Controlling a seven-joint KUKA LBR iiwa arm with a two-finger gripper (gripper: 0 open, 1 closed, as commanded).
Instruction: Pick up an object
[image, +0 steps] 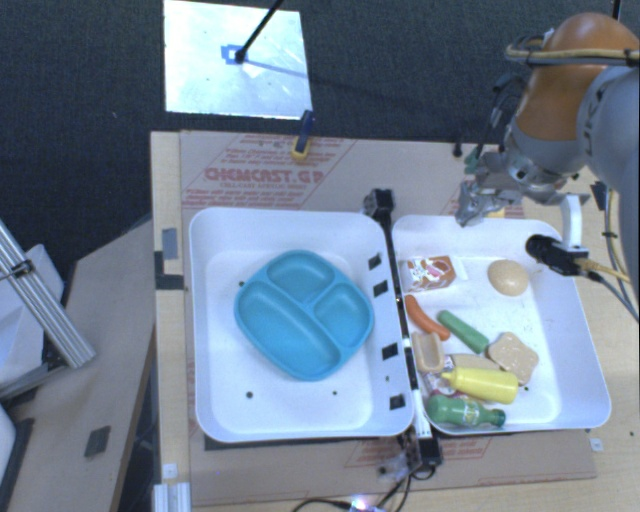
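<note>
Above the far rim of the right bin (585, 330), the gripper (478, 207) hung with its state indiscernible, nothing lifted, every toy awaiting pickup.

right bin (570, 330) far half bare, toys (480, 375) crowd near-left

Two white bins sit side by side: the left bin (215, 300) and the right bin (570, 330). One blue divided plate (303, 314). One snack packet (428, 272), one egg (508, 277), one carrot (427, 317), one green cucumber (463, 331), one toast slice (513, 355), one yellow bottle (482, 382), one green bottle (464, 411).
</note>
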